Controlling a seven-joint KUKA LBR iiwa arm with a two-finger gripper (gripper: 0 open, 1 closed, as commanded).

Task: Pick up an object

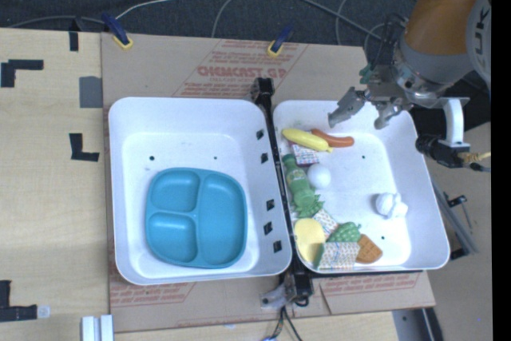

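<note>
My gripper (pixel 366 113) hangs open over the far edge of the right bin (pixel 415 196), its two grey fingers spread with nothing between them. Just below and left of it lie a yellow banana (pixel 306 139) and an orange-red sausage (pixel 334 141). A white egg (pixel 319 176) and a green bottle-like toy (pixel 300 189) sit along the bin's left side. Near the front lie a yellow piece (pixel 309 235), a green leafy toy (pixel 345 233), a patterned packet (pixel 338 254) and an orange wedge (pixel 368 251). A small white object (pixel 387 205) rests at the right.
The left bin (pixel 136 132) holds a blue divided plate (pixel 196 217). A black divider (pixel 271 172) runs between the bins. Cardboard (pixel 231 68) lies under both bins, with clamps at its far edge and cables beyond.
</note>
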